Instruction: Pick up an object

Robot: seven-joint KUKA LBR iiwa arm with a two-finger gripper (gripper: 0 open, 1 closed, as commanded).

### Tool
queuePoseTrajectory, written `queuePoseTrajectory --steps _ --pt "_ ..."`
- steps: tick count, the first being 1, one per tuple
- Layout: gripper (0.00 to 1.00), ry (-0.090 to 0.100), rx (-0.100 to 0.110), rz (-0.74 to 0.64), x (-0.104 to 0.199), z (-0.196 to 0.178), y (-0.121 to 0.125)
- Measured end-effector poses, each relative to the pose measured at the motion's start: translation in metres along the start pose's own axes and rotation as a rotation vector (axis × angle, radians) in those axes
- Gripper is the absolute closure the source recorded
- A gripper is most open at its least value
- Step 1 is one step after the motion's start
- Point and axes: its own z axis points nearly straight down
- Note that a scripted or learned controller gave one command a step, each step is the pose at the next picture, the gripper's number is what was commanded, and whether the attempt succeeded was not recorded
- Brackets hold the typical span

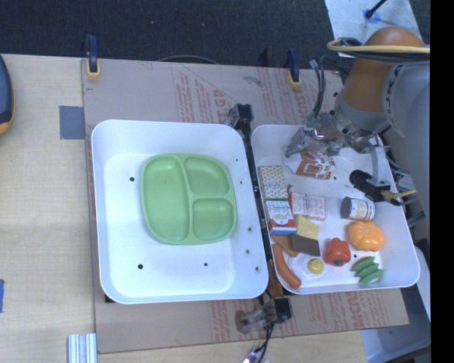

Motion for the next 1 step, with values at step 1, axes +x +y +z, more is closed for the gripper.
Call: queuePoseTrajectory --steps 1 --pt "0.00 -0.001 0.001 0.000 0.0000 0.0000 -0.0003"
